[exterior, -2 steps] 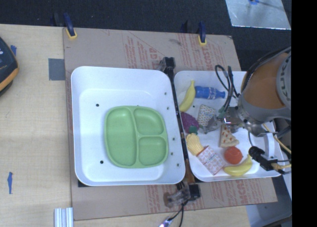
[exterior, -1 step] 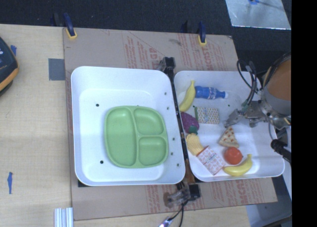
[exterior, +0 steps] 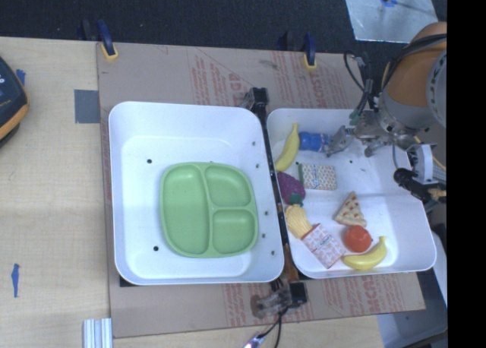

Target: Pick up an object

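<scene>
My gripper (exterior: 351,147) hangs over the back part of the right bin (exterior: 414,221), open, with nothing between its fingers. Just to its left lies a small blue object (exterior: 311,141), and beyond that a yellow banana (exterior: 287,147) against the bin's left wall. Below them lie a pale wafer (exterior: 319,177) and a purple piece (exterior: 290,187). Nearer the front are a corn cob (exterior: 298,221), a pizza slice (exterior: 350,210), a red tomato (exterior: 357,238), a second wafer (exterior: 324,245) and another banana (exterior: 367,257).
The left bin (exterior: 133,187) holds a green divided plate (exterior: 208,208). The arm with its orange band (exterior: 416,69) comes in from the upper right, with cables trailing over the right bin's far right rim. A dark device (exterior: 9,103) sits at the bench's left edge.
</scene>
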`<state>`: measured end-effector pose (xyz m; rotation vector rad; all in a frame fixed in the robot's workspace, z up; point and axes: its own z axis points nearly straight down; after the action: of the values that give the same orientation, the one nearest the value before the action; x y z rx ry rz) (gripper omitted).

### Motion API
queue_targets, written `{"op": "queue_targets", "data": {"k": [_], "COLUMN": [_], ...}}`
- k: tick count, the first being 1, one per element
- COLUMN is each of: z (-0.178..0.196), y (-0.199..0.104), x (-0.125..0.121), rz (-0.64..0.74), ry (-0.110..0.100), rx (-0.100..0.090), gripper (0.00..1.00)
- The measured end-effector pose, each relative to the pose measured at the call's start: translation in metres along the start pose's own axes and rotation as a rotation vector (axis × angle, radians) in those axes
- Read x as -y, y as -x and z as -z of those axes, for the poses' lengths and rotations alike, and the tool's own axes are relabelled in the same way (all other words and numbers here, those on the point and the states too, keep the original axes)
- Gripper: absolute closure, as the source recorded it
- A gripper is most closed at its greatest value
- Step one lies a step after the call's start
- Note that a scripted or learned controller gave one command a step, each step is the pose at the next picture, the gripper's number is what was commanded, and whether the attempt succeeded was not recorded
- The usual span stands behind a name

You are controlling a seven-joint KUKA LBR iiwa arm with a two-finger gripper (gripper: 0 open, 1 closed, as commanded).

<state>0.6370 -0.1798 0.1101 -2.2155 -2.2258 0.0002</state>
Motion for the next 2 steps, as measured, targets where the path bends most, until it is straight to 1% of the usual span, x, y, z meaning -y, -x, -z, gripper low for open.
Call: {"op": "queue_targets", "data": {"k": [1,2], "z": [0.120,0.081], "y": [0.032,-0.097], "x": [-0.020,0.003], "rz": [0.000,0.004], "ry": [0.002,-0.004], "rx": [0.002,-0.002], "gripper": [0.00,0.00]}}
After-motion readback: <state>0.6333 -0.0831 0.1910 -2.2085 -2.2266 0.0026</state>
